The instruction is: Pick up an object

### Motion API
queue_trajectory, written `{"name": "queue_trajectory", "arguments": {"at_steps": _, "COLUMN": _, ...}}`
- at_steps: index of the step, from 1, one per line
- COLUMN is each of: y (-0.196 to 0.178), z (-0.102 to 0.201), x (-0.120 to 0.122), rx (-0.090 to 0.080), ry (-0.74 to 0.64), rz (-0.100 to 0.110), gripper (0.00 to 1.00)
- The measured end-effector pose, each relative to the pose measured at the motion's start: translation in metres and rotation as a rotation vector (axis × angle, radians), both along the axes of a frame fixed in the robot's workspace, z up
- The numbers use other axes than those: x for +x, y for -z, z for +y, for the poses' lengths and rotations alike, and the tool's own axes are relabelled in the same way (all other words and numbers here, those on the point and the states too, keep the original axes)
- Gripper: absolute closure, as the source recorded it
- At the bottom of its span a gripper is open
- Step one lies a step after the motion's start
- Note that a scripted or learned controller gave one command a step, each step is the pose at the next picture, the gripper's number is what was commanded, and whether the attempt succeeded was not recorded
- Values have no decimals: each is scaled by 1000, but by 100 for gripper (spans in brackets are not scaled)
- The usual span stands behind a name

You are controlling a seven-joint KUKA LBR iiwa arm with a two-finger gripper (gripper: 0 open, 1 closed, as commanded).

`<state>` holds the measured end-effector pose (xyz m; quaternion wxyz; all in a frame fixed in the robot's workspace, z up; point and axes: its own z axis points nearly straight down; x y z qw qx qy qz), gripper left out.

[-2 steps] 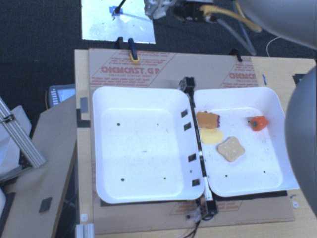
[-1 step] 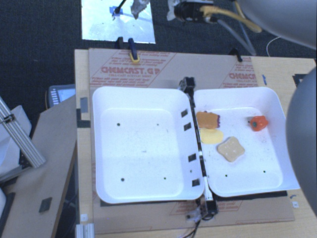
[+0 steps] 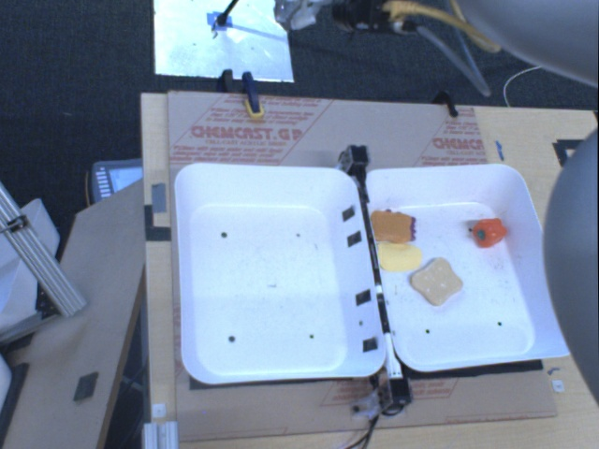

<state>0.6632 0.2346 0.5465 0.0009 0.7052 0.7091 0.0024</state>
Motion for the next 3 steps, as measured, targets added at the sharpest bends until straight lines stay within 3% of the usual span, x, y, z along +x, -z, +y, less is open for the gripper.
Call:
{"name": "queue_trajectory", "arguments": {"at_steps": 1, "y": 0, "z": 0, "x": 0, "rx": 0, "ry": -1, "rz": 1, "gripper": 0}}
{"name": "queue_trajectory", "arguments": {"at_steps": 2, "y": -11, "z": 1, "x": 0, "rx": 1, "ry": -4, "rz": -2, "gripper": 100}}
{"name": "queue_trajectory", "arguments": {"at_steps": 3, "y": -11, "z": 1, "x": 0, "rx": 1, "ry": -5, "rz": -1, "gripper": 0}}
